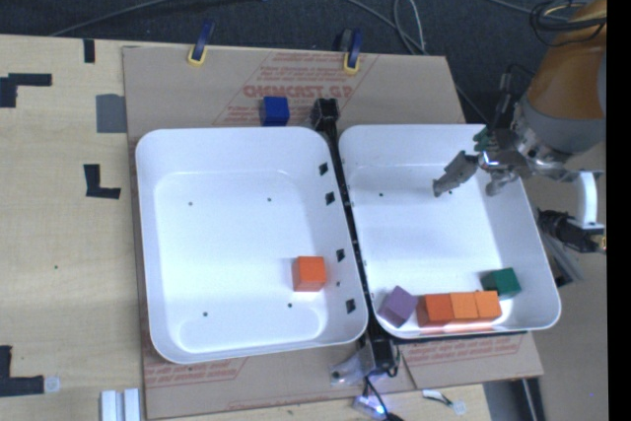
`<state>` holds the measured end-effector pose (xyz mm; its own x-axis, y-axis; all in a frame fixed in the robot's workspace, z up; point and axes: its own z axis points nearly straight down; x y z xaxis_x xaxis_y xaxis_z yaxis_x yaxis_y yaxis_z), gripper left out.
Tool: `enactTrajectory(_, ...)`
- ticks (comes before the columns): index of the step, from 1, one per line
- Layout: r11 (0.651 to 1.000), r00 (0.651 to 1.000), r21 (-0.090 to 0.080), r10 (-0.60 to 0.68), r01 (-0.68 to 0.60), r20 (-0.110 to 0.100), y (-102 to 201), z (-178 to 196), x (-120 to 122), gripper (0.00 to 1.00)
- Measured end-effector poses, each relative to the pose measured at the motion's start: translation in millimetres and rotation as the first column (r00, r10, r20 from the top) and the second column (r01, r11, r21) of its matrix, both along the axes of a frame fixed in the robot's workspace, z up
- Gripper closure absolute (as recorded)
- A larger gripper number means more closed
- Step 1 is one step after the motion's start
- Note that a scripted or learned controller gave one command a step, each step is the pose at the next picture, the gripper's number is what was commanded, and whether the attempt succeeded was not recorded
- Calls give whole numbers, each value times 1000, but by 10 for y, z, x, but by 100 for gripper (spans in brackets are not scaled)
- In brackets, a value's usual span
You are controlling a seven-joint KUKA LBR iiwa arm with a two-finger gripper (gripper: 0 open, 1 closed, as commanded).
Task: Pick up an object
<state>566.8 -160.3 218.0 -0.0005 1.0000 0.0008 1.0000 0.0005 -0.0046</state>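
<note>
The claw [455,176] hangs over the right white bin [414,138] toward its two o'clock corner, reaching in from the arm at three o'clock; from this slanted view I cannot tell how it is set, and nothing shows in its grip. The things it could pick lie well apart from it, crowded along the right bin's six o'clock wall: a purple wooden block [397,306] at about seven o'clock, a row of orange wooden blocks [458,309] touching one another just beside it, and a dark green block [502,282] at about five o'clock, just above the end of the row. A single orange cube [310,273] sits alone in the left white bin [168,153] toward its five o'clock corner, and a small blue cube [275,109] rests outside the bins on the cardboard-covered surface [394,79] at twelve o'clock. The risk, as I judge it, lies in that crowding: the orange pieces sit flush against each other and close to the bin wall, so a descent there may strike the wall or a neighbour, or push the blocks aside rather than close around one. The purple and green blocks have more free room, though the purple one sits turned at an angle, and a poorly aligned approach could let it slip away.
</note>
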Motion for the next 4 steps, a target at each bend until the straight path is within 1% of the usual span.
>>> enactTrajectory(1, 1000, 1000, 0, -1, 1, -1, -90, -574, -3, 0)
enactTrajectory(2, 1000, 1000, 0, 0, 0, 0, -75, -1008, 28, 0)
enactTrajectory(3, 1000, 1000, -1, 1, -1, 4, -76, -884, 38, 100)
enactTrajectory(4, 1000, 1000, -1, 0, 0, 7, -119, -461, 48, 100)
